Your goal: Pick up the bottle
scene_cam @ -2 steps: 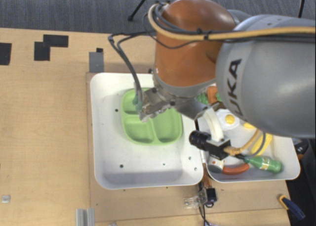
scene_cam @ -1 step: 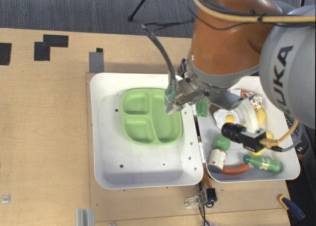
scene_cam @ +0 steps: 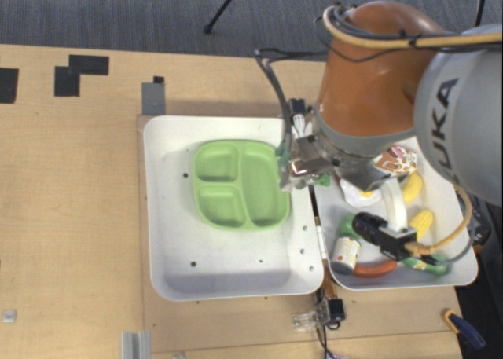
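The grey arm's gripper (scene_cam: 302, 167), fingers too obscured to tell their state, hangs over the ridge between the bins, beside the green divided plastic tray (scene_cam: 238, 184) in the roomy left white bin (scene_cam: 169, 271), while the small white bottle (scene_cam: 346, 251) lies lower right, crowded among toys.
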### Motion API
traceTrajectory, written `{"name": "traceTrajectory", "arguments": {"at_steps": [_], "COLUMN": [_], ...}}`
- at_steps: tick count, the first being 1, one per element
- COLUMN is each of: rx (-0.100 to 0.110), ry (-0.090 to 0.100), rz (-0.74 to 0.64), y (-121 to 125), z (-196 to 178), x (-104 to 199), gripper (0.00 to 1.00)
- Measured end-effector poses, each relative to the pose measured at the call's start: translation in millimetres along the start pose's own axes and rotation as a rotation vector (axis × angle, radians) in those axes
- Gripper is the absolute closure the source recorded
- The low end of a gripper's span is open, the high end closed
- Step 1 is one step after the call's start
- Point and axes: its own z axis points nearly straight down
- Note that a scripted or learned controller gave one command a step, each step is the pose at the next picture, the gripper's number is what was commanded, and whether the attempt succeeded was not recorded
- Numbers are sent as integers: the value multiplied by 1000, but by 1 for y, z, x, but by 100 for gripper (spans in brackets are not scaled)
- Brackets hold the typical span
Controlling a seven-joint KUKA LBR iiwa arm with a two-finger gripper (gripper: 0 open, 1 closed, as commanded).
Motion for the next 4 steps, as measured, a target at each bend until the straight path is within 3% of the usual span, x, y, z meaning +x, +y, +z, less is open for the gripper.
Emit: {"name": "traceTrajectory", "arguments": {"at_steps": [1,2,3,4], "rx": [-1,3,3,3], "ry": [-1,0,1,2], "rz": [347,278,-126,-364], "y": [-21,-2,12,26], "z": [-52,16,94,139], "x": [-73,-5,45,93], "gripper": [100,100,100,100]}}
